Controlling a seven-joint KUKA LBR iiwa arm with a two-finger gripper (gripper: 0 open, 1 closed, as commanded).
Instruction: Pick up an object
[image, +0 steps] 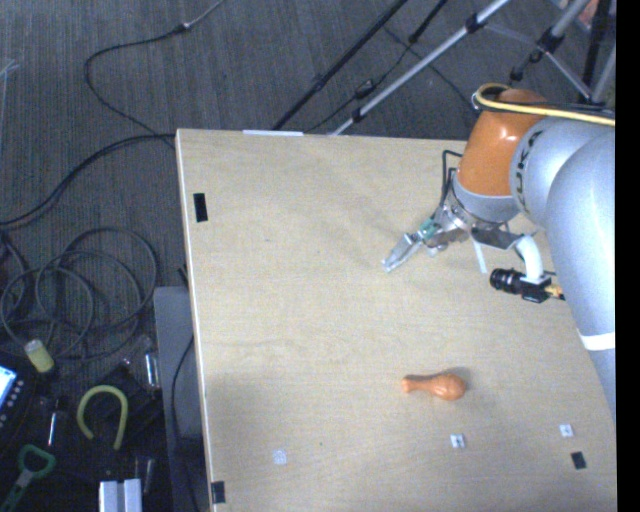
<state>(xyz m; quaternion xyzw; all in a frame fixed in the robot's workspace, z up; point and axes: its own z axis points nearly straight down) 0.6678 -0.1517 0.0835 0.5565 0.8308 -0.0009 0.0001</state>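
- Cables (80, 280) lay coiled on the dark floor at the far left, beside the bench (300, 300), which showed here as one pale wooden surface.
- Further right, the gripper (395, 260) hung over the upper middle of the bench, its fingers (405, 248) pointing down and to the left.
- Whether those fingers were parted or pressed together could not be told; they looked thin and close, and nothing showed between them.
- Below and a little to the right lay the orange object (438, 385), a small pear-shaped thing on its side near the front of the bench, well apart from the gripper.
- At the right edge stood the grey arm (585, 220) with its orange band.
- As a judgement, the pick had not begun: the object rested untouched, so approach, closing and lift all remained.
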